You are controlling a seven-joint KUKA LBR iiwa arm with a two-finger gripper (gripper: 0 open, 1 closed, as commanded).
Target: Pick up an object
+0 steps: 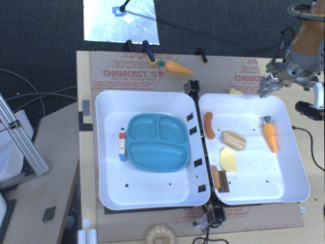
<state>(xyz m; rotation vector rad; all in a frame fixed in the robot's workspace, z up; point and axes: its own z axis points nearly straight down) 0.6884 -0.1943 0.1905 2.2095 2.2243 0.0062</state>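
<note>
From above, the gripper [266, 87] hangs over the far edge of the right bin [294, 187], touching nothing; how wide it stands I cannot tell. The carrot [270, 134] lies in that bin, near the gripper on the camera's side, long axis running front to back, green top toward the gripper. A sausage [208, 125] lies well left.

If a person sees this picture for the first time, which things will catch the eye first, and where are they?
The blue plate in the left bin stands out most, with a small marker lying beside it. The right bin holds bright toy food: a carrot, a sausage and a bun. The gripper hangs over that bin's far edge, and a second carrot lies behind the bins.
</note>
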